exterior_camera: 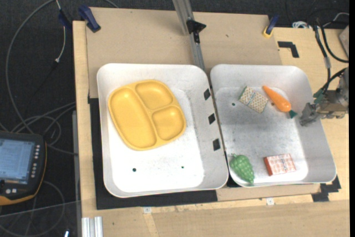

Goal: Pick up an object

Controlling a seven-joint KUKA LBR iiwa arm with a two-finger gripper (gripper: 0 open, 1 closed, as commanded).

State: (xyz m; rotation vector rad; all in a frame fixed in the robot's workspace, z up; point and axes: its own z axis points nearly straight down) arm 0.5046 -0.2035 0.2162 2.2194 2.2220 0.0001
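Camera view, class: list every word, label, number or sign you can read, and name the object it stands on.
No text can be read.
Red box: pale print on its top, too small to read.
Handheld screen at the left edge: lit display, too blurred to read.
Patterned packet: a check pattern, no letters to make out.

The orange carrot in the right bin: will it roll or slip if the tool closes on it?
The carrot looks tapered and rounded, so it may roll or squirt out of a pinch. It seems a smooth plastic toy, probably light and stiff. It lies near the right bin's wall, beside the tool, which could crowd the approach.
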